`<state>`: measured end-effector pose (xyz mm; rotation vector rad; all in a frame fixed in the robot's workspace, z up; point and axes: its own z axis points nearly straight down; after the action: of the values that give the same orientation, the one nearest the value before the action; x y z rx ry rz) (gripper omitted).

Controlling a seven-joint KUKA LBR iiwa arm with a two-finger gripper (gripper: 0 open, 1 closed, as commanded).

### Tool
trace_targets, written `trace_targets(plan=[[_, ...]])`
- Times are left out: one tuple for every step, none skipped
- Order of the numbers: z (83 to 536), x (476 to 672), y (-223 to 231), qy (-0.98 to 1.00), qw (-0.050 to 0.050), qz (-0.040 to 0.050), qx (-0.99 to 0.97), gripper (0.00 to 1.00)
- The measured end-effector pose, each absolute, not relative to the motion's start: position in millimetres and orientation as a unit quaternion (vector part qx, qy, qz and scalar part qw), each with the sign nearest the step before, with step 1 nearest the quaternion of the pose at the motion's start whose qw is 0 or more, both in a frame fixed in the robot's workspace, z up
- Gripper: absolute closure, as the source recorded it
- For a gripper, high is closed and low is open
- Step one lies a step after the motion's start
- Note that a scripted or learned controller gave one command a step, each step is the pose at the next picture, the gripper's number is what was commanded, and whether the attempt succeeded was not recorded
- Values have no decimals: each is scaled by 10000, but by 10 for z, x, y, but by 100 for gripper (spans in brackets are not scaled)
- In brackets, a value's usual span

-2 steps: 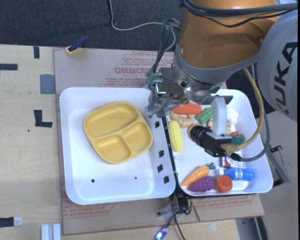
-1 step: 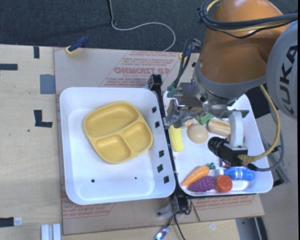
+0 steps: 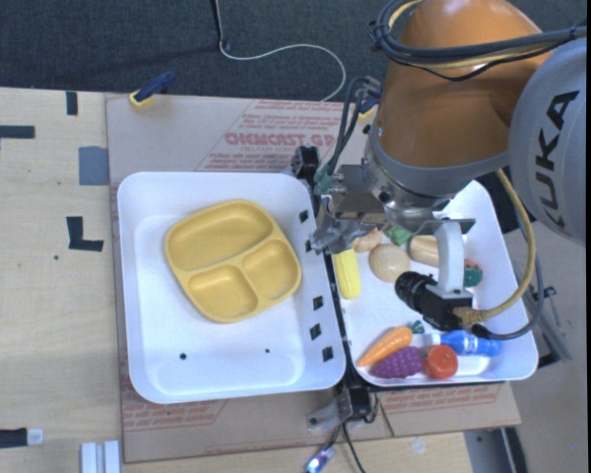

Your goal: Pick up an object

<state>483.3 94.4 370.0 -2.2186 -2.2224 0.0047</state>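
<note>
Camera view: arm, big orange-and-grey bulk, fills upper right of frame & reaches down-left toward centre. Gripper sits just right of centre, over the seam where the two bins meet, low above the right bin's left edge. Can't tell if it's wide, narrow or holding anything: the tip is dark & partly hidden by the wrist, and nothing is clearly seen clamped in it. Left bin, centre-left, holds a yellow divided plate, three compartments, lying flat & turned at a slant; a few small dark specks on the bin floor below it. Right bin, centre-right, holds the toy foods, i.e. the things to pick. Corn cob lies just below the gripper, near the bin's left wall, long axis roughly up-down in frame. Beige egg-like piece just right of the corn; a 2nd beige piece further right, w/ a small green bit above them. Along the bin's lower edge, left to right: carrot, purple grapes, red tomato, blue piece, all close together. Both bins rest on a cardboard sheet on the pale bench. A yellow-and-blue clip sits at the cardboard's upper-left corner.
</note>
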Motion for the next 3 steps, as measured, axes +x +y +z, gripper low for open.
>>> trace_targets(plan=[[3713, 4835, 853, -7073, 5, 10, -7070, 100], [4130, 4837, 630, -7071, -8, -7, -7071, 100], [4731, 4838, 1247, -7096, -12, -24, -7046, 100]])
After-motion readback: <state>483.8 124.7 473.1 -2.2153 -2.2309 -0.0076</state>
